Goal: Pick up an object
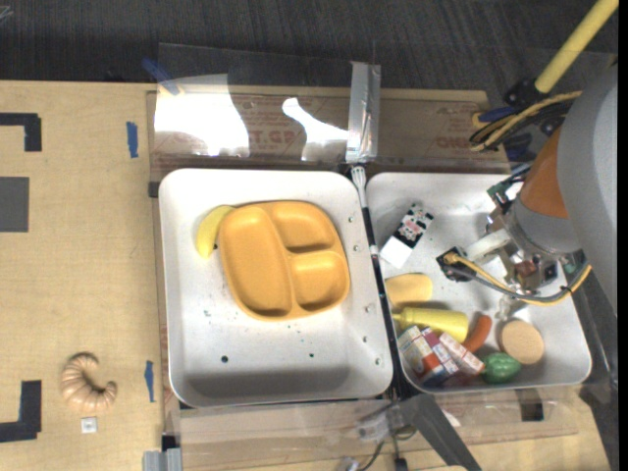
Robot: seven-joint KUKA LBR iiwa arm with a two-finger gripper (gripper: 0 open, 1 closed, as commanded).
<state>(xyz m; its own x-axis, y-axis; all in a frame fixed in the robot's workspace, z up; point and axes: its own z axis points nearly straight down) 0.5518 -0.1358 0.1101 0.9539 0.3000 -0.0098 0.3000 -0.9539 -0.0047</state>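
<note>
1 fixed camera above the bench, looking down at a slant on 2 white bins; arm enters from view right.

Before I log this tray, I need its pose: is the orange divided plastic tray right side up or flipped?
Right side up: the orange divided tray shows its three hollow compartments facing upward in the left white bin.

The claw sits among wires beneath the wrist, too cluttered and small to tell how its fingers stand. The grey arm is cut off by the right edge. A yellow banana lies half hidden under the orange divided plate, and the print on the small box is too fine to read.
</note>
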